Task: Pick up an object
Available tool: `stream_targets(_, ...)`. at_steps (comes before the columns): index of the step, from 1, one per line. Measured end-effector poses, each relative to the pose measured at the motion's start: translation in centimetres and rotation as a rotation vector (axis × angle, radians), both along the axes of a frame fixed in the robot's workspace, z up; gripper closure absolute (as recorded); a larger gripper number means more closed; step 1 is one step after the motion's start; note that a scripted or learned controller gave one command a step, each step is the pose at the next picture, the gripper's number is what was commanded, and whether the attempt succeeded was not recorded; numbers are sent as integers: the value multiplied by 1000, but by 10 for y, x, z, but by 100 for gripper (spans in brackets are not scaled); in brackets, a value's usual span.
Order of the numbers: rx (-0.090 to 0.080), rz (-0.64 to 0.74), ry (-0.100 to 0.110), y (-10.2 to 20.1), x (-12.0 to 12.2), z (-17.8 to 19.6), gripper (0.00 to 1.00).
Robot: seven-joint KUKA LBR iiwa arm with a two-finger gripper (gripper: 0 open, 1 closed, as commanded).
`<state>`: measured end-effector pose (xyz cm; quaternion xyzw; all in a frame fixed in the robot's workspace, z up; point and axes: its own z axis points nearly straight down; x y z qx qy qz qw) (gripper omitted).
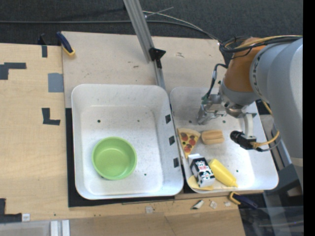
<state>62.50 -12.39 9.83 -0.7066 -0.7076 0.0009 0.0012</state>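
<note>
Two white bins sit side by side on the desk [113, 58]. Left bin [81, 132]: one green bowl [114, 158], near its front-left corner. Right bin [261, 173]: pizza slice [188, 140], bread roll [212, 137], milk carton [201, 170] and yellow item [223, 174], clustered at the front, leaving the rear floor bare for approach. End effector [205, 113] hangs over that bare area, just behind the pizza slice and roll, holding nothing; its open or closed state cannot be determined. Likely targets: the roll or pizza slice, being nearest.
</note>
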Motion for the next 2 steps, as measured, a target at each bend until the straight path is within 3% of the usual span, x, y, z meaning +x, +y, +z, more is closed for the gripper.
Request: stream_targets(2,1,0,-3,6,-6,90,100)
